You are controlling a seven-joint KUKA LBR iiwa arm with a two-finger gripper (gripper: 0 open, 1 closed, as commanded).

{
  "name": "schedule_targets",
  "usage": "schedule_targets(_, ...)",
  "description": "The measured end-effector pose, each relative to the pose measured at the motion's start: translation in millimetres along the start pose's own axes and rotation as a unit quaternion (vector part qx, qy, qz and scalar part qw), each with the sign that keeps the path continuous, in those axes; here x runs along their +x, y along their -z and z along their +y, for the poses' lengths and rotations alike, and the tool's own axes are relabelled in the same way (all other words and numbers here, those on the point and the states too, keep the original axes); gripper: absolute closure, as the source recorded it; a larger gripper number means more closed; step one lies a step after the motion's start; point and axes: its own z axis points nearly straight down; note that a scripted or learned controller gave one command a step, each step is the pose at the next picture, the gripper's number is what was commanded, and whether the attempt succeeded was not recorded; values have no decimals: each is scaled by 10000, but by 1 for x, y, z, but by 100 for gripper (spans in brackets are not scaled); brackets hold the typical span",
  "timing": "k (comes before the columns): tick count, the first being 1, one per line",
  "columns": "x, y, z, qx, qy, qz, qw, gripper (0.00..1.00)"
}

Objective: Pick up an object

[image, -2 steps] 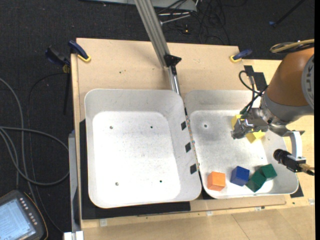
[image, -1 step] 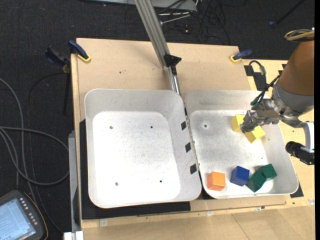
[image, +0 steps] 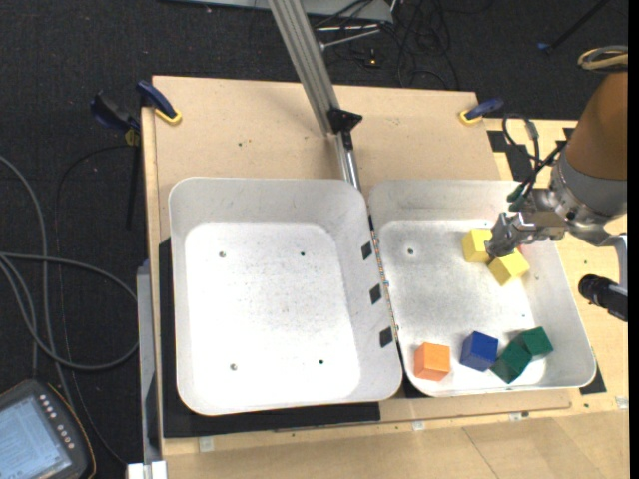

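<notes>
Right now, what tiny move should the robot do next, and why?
Probably go straight down a little. The gripper sits in the right bin, between two yellow blocks, and nothing shows between its fingers. Lowering might reach one.

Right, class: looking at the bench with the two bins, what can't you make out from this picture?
- Gripper: its tip is too dark and small in the camera view to read its state.
- Two yellow blocks: partly hidden by the gripper, so contact is unclear.
- Arm: cut off by the right edge.
- Two green blocks: overlap, so their outlines merge.
</notes>
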Motion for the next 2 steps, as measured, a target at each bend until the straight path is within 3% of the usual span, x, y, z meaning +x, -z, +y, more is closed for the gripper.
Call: schedule_targets(2, 110, -1, 28, 10, 34, 16, 10000, 100)
